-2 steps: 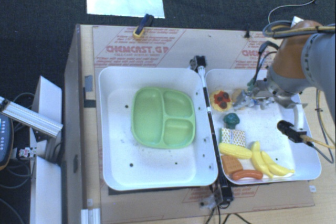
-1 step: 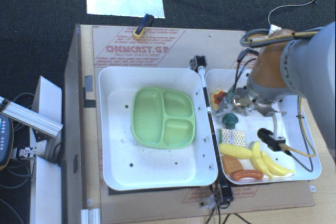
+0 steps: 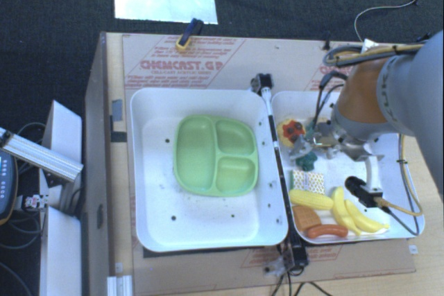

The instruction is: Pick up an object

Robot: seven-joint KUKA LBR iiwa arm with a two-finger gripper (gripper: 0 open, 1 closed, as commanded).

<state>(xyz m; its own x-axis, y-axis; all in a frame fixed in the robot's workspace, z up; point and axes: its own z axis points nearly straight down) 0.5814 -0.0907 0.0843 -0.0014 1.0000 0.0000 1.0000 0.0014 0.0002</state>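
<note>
Nothing is picked up yet: the gripper [image 3: 310, 146] hangs low in the right bin [image 3: 402, 236] above a teal toy [image 3: 306, 161], its grip hidden from me.

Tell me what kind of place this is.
Probably a robot lab test bench: a robot arm reaches over two white bins, one holding a green plate, the other toy food like bananas.
</note>
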